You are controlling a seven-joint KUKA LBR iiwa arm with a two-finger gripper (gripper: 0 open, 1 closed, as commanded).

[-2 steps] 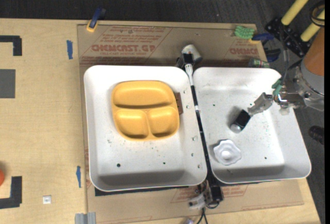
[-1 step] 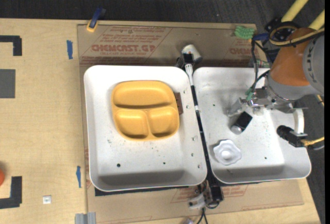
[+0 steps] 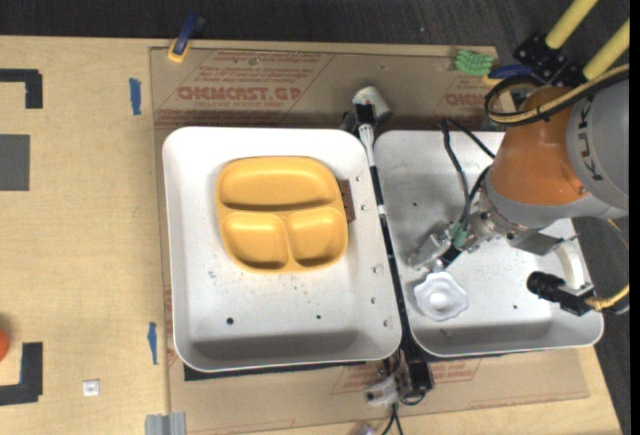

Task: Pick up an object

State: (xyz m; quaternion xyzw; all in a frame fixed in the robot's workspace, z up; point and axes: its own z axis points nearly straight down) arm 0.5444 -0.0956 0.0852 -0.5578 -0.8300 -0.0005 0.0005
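Observation:
A yellow three-compartment tray (image 3: 283,212) lies in the left white bin (image 3: 200,323), towards its far side. In the right white bin (image 3: 500,323), a small clear plastic piece (image 3: 438,298) rests near the front left corner. My gripper (image 3: 430,254) reaches in from the right and hangs low over the right bin's left half, just behind the clear piece. I see nothing held in it.
A brown strip (image 3: 346,198) sits against the yellow tray's right edge. The two bins meet along a raised rim (image 3: 385,233). A cardboard sheet (image 3: 250,83) lies under both bins, with a blue-and-yellow clip (image 3: 183,41) at its far left corner.

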